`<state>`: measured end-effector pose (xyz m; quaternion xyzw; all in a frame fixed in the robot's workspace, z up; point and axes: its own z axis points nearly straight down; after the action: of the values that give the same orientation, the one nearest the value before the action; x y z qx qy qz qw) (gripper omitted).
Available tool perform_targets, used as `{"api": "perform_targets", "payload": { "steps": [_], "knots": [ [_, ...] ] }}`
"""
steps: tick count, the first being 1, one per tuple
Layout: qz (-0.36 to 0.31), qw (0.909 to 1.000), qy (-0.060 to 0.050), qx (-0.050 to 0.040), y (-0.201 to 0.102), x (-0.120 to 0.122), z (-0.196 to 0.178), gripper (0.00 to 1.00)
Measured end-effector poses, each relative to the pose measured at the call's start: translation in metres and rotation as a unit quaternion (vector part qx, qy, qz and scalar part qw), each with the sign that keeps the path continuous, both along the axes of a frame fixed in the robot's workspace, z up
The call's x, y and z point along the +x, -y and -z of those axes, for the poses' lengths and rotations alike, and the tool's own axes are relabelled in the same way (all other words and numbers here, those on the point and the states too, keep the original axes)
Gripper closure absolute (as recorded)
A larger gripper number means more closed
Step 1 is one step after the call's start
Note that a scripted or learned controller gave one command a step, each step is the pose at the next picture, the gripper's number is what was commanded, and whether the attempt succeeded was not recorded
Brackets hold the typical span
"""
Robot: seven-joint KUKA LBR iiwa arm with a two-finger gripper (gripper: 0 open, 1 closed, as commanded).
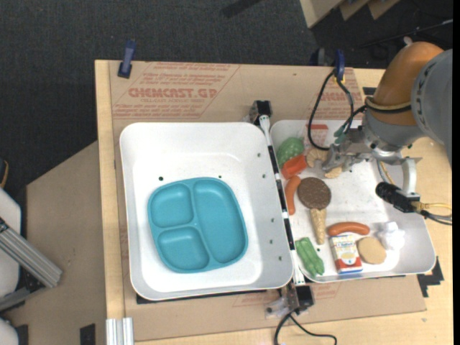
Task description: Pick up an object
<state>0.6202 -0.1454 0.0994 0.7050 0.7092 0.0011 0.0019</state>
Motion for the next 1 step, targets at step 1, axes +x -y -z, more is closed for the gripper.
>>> {"api": "perform_targets", "payload": {
  "steps": [1],
  "knots": [
    [0.005, 1.0000, -0.004, 0.0014, 0.0197, -0.0706, -0.0619, 1.00]
  ]
}}
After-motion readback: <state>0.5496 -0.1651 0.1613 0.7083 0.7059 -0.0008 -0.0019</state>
